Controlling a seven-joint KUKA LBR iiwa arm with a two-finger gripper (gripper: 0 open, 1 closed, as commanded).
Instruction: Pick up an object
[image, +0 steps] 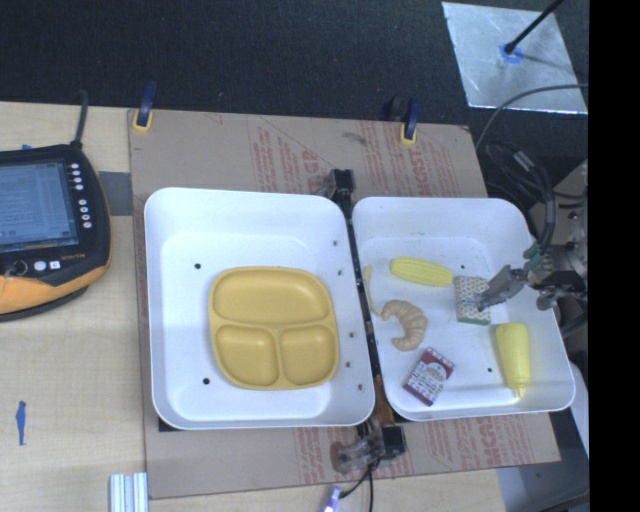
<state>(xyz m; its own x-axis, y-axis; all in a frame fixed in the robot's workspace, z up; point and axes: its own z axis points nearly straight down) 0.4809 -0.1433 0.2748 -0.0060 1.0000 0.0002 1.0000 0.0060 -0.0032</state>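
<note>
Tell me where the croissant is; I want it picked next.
The croissant lies in the right bin, near its left wall, below the corn cob and above the red packet.

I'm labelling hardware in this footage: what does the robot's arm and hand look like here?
Little of it is visible. At the right bin, the hand looks like a slim dark grey metal piece, with a pale glint along it. Behind it, at the frame's right edge, sits a cluster of grey and black mechanical parts with dark cables looping above. No markings can be made out.
</note>
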